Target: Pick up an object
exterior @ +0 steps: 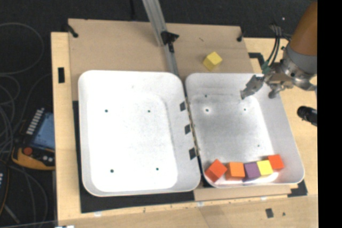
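Five blocks [246, 170] are lying in a row along the right bin's [224, 125] near wall while the gripper [260, 86] is hovering, fingers spread and holding nothing, over its far right corner.

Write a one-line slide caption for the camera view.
Pincer above right bin; five blocks along its near edge.

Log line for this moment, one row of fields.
pincer: over right bin's far edge, holding nothing | blocks: row of five at near wall | yellow cube: on bench, outside bins
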